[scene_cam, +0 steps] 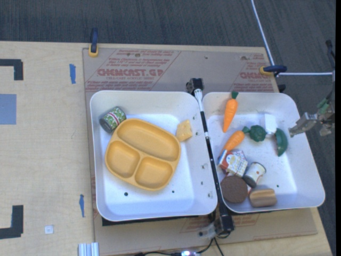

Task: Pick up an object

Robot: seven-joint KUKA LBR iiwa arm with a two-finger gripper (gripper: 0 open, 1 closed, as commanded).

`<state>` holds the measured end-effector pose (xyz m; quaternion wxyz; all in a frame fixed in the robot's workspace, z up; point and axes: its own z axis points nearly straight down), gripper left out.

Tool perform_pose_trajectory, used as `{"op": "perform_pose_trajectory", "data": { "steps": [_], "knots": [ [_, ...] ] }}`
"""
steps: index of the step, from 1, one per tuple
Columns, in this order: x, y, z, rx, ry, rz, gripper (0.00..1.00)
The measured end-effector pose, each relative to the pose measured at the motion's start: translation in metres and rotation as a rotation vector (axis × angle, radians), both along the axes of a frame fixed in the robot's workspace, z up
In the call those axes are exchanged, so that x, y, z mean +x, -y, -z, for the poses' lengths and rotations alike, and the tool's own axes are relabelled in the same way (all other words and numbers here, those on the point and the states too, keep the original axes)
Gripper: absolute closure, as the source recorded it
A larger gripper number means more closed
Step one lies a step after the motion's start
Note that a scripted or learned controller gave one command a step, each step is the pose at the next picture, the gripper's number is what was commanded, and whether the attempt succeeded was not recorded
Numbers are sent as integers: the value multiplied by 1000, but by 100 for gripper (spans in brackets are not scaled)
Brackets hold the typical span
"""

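Observation:
The right bin holds two orange carrots, a green broccoli-like piece, a dark green vegetable, a small white block, a red and white packet, a small can, a brown round disc and a bread roll. My gripper hangs over that bin's right rim, just right of the dark green vegetable and apart from it. It is small and partly cut off at the picture's edge. Nothing shows in it.
The left bin holds a yellow divided plate, a green can on its side and a pale yellow wedge. A black bar runs between the bins. A white cable crosses the upper right.

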<state>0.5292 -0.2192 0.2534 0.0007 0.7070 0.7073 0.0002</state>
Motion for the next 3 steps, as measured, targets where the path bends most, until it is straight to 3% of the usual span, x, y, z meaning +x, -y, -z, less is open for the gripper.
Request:
{"op": "perform_pose_trajectory", "data": {
  "steps": [1,2,3],
  "knots": [
    [-26,-1,157,9,1,-5,0],
    [-48,-51,167,0,4,0,0],
    [-46,-50,156,-3,9,0,100]
  ]
}}
